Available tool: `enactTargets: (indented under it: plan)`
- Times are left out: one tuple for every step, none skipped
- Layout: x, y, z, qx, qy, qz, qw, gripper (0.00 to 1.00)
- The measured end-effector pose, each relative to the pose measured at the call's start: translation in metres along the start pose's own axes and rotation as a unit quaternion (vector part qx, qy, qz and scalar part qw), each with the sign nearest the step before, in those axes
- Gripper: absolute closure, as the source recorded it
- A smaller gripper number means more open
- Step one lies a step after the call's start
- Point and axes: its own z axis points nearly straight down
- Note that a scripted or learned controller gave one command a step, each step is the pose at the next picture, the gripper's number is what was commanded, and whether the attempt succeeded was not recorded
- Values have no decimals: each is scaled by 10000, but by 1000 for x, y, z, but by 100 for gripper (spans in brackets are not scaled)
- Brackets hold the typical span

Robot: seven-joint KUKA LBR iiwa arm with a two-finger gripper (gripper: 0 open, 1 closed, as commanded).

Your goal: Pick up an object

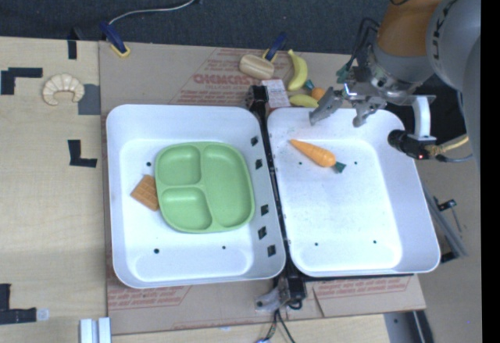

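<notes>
Right white bin [406,248] holding a toy carrot [314,153]: orange tapered body, small dark green stub at its 4 o'clock end, lying toward the bin's 11 o'clock corner. The claw [341,109] hangs over the bin's 12 o'clock rim, fingers spread apart and gripping nothing, apart from the carrot. Left white bin [125,255] holds a green divided plate [205,185]

Bright even light, soft shadows, slight blur.
</notes>
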Motion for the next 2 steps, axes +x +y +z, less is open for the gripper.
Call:
enactTargets:
  plan:
    - [-8,-10,137,7,-1,4,10000,0]
    - [-9,6,145,-8,-1,-4,10000,0]
